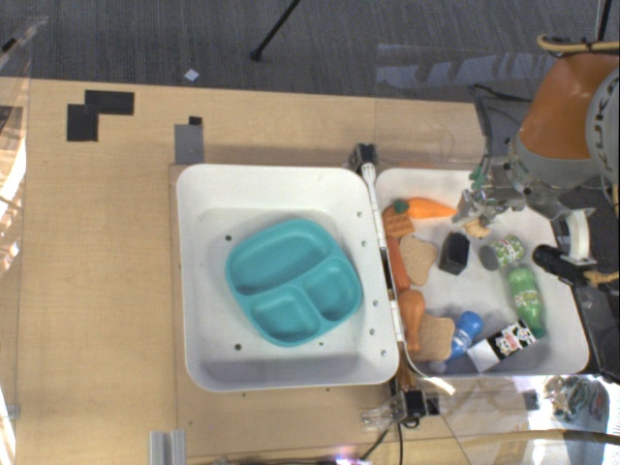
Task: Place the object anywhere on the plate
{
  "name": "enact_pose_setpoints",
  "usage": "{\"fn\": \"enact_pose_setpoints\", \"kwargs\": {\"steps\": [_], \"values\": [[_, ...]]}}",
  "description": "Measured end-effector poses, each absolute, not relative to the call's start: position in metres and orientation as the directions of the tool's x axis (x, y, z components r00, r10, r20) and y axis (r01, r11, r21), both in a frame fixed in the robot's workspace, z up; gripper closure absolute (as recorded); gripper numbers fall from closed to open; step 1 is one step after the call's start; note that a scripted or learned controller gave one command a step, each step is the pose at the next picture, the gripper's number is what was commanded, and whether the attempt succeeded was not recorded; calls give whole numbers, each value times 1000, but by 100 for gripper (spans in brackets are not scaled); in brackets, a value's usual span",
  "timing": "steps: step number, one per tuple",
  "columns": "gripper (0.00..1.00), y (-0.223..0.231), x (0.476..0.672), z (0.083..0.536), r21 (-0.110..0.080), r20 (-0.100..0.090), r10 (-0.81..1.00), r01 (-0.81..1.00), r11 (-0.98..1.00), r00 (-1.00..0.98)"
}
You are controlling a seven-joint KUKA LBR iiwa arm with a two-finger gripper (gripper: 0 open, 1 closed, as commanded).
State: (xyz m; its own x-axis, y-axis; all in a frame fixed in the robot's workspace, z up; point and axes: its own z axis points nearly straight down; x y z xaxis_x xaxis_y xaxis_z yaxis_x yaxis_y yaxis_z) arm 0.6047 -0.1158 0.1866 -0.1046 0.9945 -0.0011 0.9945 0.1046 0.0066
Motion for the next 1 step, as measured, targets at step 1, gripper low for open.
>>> {"fn": "enact_pose_setpoints", "kwargs": {"steps": [1], "values": [[100, -20, 577, 185, 3, 3, 956, 956, 294, -294]]}}
